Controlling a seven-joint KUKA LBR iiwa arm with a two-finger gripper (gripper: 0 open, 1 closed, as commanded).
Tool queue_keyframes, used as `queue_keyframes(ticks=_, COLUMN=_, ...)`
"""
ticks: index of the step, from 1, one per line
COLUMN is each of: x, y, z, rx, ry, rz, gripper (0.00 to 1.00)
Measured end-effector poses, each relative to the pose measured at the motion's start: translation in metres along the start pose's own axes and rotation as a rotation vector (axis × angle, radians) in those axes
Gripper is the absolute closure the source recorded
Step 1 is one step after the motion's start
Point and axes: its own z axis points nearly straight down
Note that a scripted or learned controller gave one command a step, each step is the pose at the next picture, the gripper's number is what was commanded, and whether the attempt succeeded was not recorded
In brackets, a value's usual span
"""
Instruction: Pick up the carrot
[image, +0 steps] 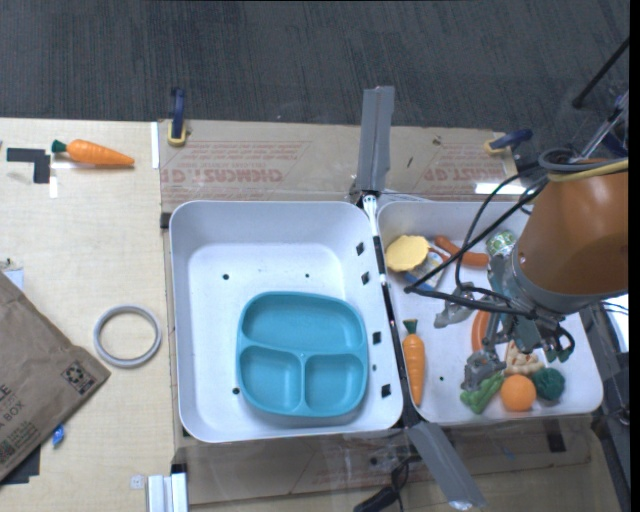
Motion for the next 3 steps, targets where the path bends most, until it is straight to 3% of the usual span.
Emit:
queue_keyframes(ticks=1, x=-0.049, y=-0.035, z=0.049, rx=-0.001, ry=0.000, rz=-0.330, gripper=0.00)
queue_keyframes(ticks=2, x=-0.041, y=-0.040, z=0.101, rx=-0.004, ry=0.001, rz=-0.951, gripper=0.00)
queue_keyframes(ticks=3, x=-0.008, y=0.043, z=0.000, rx=-0.003, ry=-0.001, rz=-1.124, gripper=0.00)
